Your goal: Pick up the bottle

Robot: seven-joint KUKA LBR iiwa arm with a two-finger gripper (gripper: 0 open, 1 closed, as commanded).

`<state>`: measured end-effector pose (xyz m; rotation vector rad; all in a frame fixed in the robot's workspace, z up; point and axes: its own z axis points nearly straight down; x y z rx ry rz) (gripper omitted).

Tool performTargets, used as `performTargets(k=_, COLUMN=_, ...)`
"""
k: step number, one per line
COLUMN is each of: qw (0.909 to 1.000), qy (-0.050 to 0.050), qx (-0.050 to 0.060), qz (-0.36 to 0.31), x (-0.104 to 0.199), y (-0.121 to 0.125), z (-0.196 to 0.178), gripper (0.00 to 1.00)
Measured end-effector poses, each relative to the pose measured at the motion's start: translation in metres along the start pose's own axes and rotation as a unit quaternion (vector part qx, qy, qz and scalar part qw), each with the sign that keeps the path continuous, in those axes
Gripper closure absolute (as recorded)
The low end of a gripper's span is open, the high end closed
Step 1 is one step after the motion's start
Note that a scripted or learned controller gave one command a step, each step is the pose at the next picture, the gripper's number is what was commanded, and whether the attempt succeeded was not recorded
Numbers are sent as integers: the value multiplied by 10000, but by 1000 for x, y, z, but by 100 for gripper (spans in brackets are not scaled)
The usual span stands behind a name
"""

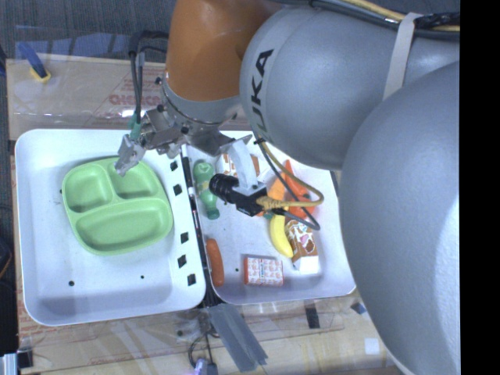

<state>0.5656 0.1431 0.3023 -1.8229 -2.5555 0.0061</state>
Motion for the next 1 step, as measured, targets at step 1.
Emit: performTargets(k=1, qw=9992, qy=0, qx=9, qz=-412, x=56, y=-9, z=212, gripper=0)
